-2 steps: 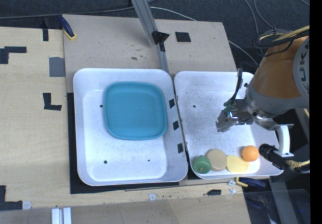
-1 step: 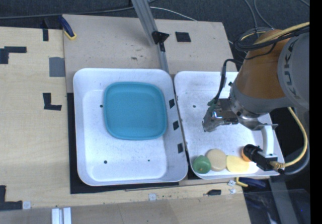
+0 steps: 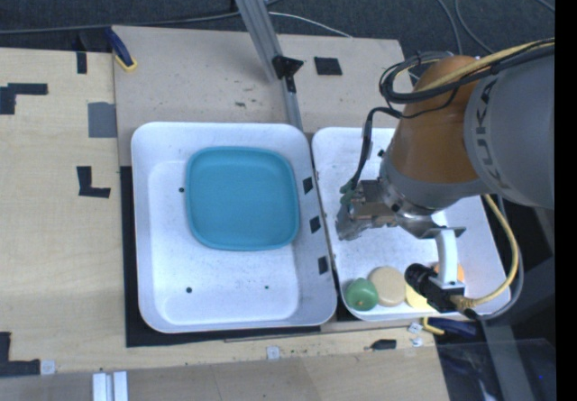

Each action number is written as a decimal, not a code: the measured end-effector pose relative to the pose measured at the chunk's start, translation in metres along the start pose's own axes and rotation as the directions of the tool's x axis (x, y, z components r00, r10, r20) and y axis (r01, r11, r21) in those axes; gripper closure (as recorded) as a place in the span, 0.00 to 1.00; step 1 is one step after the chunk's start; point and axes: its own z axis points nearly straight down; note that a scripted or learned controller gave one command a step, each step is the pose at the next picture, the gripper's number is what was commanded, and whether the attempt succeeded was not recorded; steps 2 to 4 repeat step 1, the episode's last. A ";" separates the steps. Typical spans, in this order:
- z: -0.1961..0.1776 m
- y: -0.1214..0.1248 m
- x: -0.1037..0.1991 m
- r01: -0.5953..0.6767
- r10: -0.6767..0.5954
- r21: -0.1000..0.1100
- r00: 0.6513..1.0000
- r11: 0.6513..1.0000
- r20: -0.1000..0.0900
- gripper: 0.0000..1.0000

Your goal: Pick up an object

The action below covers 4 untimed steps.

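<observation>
Robot arm over the right bin; jaws (image 3: 353,221) blurred, their state cannot be told.
Green ball (image 3: 361,292) and tan disc (image 3: 389,285) sit at that bin's (image 3: 335,149) near edge; left bin (image 3: 153,210) holds a blue plate (image 3: 242,197).

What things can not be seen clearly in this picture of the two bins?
- Pincer, camera view: its fingertips are dark and blurred, so any grasp cannot be judged.
- Right bin: the arm covers much of its floor.
- Yellow object: partly hidden behind a black part of the arm, so its shape is unclear.
- Green object and tan object: too small to identify.
</observation>
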 end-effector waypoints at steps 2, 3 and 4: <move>-0.007 0.006 0.050 -0.002 0.002 -0.001 1.000 1.000 0.000 1.00; -0.007 0.006 0.050 -0.002 0.002 -0.001 1.000 1.000 0.000 1.00; -0.007 0.006 0.050 -0.002 0.002 -0.001 1.000 1.000 0.000 1.00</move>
